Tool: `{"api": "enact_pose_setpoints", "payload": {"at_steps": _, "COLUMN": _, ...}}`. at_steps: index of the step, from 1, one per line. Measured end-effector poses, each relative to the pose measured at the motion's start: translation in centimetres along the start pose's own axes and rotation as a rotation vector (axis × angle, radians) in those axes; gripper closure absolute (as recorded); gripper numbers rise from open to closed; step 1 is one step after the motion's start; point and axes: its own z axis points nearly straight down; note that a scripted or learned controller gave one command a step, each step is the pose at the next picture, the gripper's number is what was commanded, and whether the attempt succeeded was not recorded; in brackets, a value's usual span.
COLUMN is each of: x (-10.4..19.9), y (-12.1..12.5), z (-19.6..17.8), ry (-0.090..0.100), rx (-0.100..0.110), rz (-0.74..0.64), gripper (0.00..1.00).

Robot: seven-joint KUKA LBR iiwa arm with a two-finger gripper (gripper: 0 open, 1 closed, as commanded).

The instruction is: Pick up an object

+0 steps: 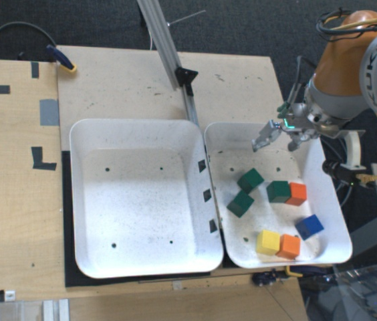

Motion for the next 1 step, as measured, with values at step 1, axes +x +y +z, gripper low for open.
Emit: {"api": "enact_pose_setpoints", "payload": {"at_steps": 1, "x": 0.00, "y": 0.09, "z": -0.31, "ry": -0.001, "rx": -0.005, "rz": -0.001, "gripper": 0.00}}
